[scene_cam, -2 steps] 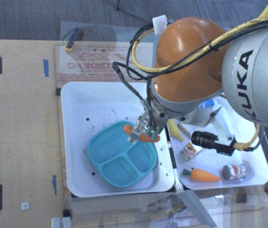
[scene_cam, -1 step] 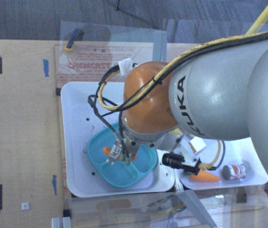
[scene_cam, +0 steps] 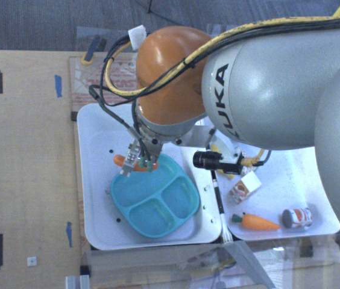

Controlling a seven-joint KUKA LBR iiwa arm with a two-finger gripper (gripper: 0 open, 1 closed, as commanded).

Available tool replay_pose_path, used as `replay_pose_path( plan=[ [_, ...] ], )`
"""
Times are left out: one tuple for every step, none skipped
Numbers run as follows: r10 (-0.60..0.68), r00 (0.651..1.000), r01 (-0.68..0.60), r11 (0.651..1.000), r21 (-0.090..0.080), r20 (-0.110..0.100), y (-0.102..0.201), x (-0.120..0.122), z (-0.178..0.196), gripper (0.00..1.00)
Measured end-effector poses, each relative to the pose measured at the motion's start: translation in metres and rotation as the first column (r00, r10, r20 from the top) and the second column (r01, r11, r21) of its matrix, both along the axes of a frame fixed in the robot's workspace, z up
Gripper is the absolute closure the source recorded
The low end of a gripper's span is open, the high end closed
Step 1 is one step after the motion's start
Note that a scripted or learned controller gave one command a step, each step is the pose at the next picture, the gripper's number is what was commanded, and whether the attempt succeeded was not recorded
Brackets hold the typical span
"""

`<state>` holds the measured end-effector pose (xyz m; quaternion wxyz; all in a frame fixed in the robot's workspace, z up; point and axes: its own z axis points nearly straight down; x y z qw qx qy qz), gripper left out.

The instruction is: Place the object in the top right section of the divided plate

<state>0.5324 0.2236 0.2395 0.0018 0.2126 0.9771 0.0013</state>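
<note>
Camera view — jaws (scene_cam: 138, 161) at the blue divided plate's (scene_cam: 155, 205) upper-left rim.

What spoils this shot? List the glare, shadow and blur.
Camera view: glare streaks the grey arm and washes out the right bin; the arm shades the left bin beside the blue divided plate; the tool looks slightly soft.

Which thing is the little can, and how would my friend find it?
Look in the right white bin, down at its near right corner. The little can lies on its side beside the toy carrot; it is silvery with a red label, not orange.
</note>
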Motion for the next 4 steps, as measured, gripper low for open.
replay_pose_path(
  plan=[
    [0.211, 0.978, -0.211, 0.978, 0.0, -0.002, 0.0, -0.052, -0.086, 1.0],
    [0.09, 0.996, -0.09, 0.996, -0.001, -0.005, -0.001, -0.052, -0.09, 1.0],
    [0.199, 0.98, -0.199, 0.98, 0.003, 0.032, -0.079, -0.001, -0.137, 1.0],
    [0.225, 0.974, -0.225, 0.974, -0.001, 0.001, -0.027, -0.053, 0.02, 1.0]
  ],
)
